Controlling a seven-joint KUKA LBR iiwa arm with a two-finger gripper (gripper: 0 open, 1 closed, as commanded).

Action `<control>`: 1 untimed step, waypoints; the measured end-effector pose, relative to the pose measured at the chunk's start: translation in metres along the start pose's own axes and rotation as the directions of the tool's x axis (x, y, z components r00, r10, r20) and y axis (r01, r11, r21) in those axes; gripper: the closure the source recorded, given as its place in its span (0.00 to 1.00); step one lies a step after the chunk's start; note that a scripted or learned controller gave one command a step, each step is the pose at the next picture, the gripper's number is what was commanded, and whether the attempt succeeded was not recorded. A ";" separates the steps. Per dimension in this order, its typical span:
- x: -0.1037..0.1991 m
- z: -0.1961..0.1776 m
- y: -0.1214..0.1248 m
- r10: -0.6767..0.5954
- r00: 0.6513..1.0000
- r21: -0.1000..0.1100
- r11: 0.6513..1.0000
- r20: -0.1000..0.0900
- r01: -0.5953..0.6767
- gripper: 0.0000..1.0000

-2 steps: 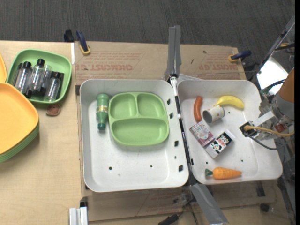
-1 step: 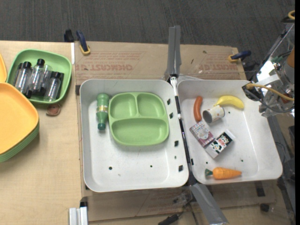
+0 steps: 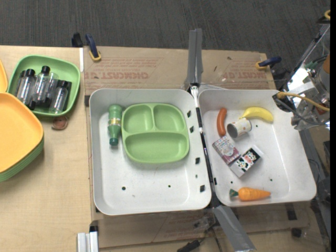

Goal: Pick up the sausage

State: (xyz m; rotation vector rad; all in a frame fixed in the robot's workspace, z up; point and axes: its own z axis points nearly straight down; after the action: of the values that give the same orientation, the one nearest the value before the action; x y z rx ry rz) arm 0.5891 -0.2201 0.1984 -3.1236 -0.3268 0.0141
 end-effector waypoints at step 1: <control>0.000 -0.007 -0.001 -0.004 1.000 0.001 1.000 0.005 0.004 1.00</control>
State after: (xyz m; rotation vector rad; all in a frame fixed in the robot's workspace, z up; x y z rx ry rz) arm 0.5888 -0.2196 0.2057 -3.1222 -0.3331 0.0223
